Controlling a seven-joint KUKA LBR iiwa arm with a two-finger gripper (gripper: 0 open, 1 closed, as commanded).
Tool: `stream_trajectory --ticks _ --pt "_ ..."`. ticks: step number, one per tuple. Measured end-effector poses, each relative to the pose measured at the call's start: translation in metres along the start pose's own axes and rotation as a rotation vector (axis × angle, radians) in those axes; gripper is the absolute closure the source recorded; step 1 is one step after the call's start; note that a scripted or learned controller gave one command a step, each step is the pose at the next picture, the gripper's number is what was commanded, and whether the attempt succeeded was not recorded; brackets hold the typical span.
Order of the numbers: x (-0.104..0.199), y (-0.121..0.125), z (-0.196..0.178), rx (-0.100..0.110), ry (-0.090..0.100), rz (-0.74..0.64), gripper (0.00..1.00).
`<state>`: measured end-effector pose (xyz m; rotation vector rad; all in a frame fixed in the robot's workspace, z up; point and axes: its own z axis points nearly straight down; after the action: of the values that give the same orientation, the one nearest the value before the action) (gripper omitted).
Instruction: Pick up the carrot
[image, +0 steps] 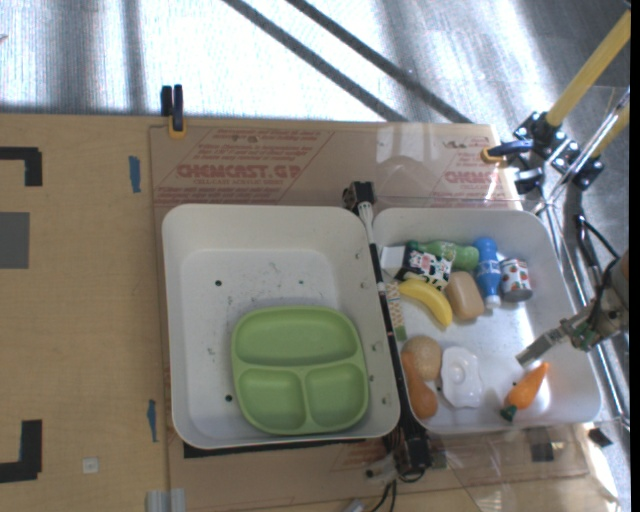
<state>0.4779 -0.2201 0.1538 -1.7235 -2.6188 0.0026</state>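
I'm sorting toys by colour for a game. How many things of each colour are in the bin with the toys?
Orange: 2, the carrot and a longish piece
Yellow: 1, the banana
Green: 1, a bottle
Blue: 1, a bottle
Tan: 2, a bun and a round piece
White: 3, an egg, a cow-print carton, a small can
Total: 10

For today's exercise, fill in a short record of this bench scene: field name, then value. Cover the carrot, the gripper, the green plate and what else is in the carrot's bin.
carrot: lying in right bin, near front right corner
gripper: above right bin, just up and right of carrot, not holding it
green plate: in left bin, three compartments
neighbours: banana, blue bottle, white egg-shaped piece
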Motion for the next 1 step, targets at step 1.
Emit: stream_trajectory --ticks 1 --pt "-0.0047 0.0033 0.0559 -0.012 -0.015 -0.377 0.00"
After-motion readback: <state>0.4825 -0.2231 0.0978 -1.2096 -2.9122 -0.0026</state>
